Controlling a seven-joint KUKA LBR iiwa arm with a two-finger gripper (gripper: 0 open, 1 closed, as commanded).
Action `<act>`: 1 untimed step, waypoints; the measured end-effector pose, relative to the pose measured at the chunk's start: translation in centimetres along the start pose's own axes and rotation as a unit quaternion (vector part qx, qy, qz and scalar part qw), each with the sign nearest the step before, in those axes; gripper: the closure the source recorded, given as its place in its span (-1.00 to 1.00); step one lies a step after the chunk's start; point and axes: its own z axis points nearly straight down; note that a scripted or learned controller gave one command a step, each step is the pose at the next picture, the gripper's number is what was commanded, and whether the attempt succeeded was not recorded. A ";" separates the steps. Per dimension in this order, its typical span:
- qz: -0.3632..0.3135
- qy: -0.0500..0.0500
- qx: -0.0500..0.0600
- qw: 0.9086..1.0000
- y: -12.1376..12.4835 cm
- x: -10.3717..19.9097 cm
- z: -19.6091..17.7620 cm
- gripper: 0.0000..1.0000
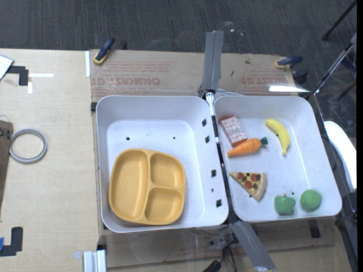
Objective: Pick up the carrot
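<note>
Carrot [245,147]: lay in right bin [317,169], touching pink box [233,130], untouched | Gripper: state could not be told | Risk: fingers might catch the box alongside, or roll the tapered carrot toward the banana [279,134].

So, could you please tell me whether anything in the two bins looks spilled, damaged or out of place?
Nothing stands out: the orange toy carrot lies intact in the right white bin, touching the pink wafer block.

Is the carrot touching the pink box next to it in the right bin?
Cannot tell. In the camera view the carrot lies just below the pink box; the box's lower edge meets the carrot's outline, with no plain gap and no plain contact.
</note>
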 end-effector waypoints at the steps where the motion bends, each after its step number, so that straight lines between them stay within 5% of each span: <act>1: -0.002 -0.003 0.001 1.000 0.0 0.2 -0.5 1.00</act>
